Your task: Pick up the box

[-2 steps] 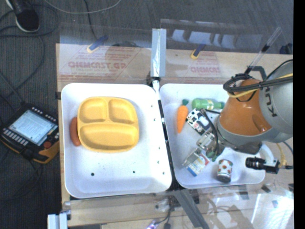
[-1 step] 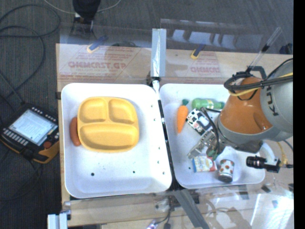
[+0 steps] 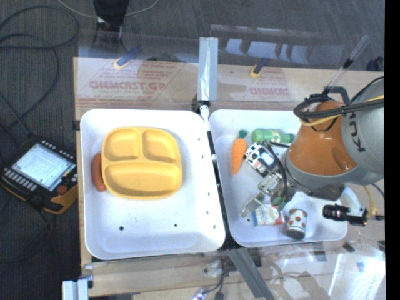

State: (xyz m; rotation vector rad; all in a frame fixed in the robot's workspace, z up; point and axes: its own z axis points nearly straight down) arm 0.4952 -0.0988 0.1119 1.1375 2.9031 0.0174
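So my gripper (image 3: 265, 192) is down in the right bin (image 3: 226, 167), just above the box (image 3: 269, 215), which lies near the bin's front edge beside a small can (image 3: 296, 223). I can't tell how it's set. Carrot (image 3: 238, 155) sits near the left wall, and a yellow tray (image 3: 143, 162) is in the left bin (image 3: 150, 230).

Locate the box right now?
In the camera view the box lies in the right bin, near its front edge, just left of the small can and right under the hand.
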